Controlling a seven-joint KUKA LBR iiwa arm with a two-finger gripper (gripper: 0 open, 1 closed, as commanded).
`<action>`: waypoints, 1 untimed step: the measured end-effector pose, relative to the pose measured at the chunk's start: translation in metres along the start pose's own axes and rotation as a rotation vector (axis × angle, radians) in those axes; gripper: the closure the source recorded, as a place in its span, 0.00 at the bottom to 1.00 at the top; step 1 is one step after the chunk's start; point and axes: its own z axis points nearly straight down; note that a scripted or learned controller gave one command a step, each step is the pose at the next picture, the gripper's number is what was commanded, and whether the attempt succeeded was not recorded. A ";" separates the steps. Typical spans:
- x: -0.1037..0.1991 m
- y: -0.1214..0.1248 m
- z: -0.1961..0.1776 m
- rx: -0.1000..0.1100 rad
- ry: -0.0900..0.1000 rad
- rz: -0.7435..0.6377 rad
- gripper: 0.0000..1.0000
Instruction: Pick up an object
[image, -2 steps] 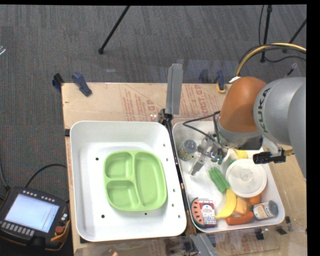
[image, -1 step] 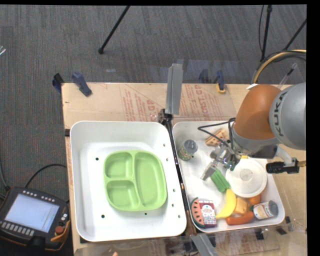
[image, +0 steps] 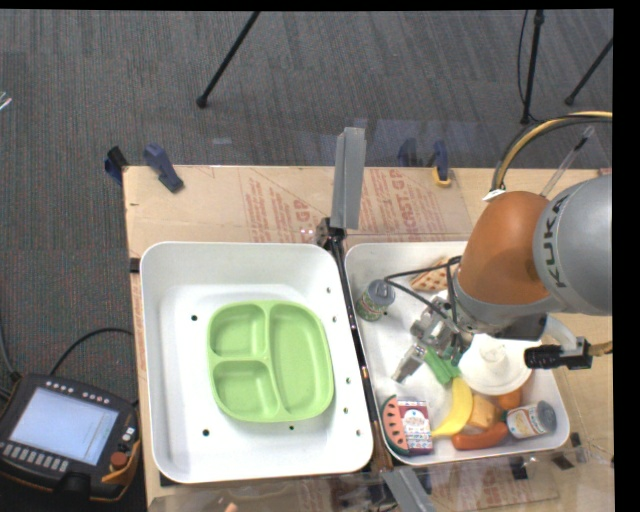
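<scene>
My gripper (image: 422, 352) hangs low in the middle of the right bin (image: 372, 345), under the orange wrist band. A small green object (image: 441, 364) lies right beside its tip; contact cannot be made out. Around it lie a small round tin (image: 377, 297) to the upper left, a tan waffle-like piece (image: 432, 278) behind, and a white round cup (image: 492, 366) to the right. Along the bin's front sit a banana (image: 456, 408), a red carton (image: 410, 413), a watermelon slice (image: 389, 424), a sausage (image: 480, 438) and a small can (image: 528, 420).
The left bin (image: 170, 300) holds a light green divided plate (image: 270, 360). A grey upright post (image: 348, 180) stands at the back between the bins. The arm's body covers the right bin's back right part. A teach pendant (image: 65, 430) lies off the bench at the lower left.
</scene>
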 end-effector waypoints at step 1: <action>0.063 -0.056 0.001 0.002 0.002 0.144 0.00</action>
